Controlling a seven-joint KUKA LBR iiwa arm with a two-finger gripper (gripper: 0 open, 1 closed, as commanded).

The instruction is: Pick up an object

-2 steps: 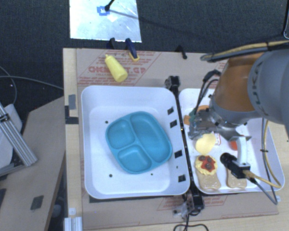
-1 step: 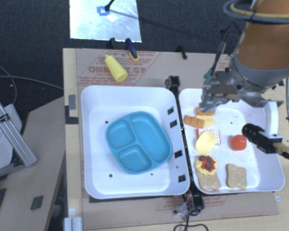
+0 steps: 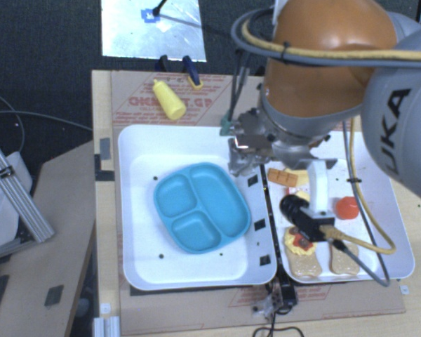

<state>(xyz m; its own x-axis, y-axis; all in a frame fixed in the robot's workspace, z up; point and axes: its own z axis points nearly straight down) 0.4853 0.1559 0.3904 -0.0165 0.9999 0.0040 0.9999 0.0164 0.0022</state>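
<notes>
Pincer point(image 3: 247, 157) beneath bulky arm point(image 3: 337, 55), state unreadable, items point(image 3: 346, 208) in right bin point(image 3: 401, 255) partly covered

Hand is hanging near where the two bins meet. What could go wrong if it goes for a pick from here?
1. The hand sits close to the divider between the bins, so a descent here could hit that wall instead of an object.
2. The blue plate is wide and flat. A grab at its rim may slip or just shove it.
3. The arm covers much of the right bin, so a grasp there would be hard to confirm.
</notes>
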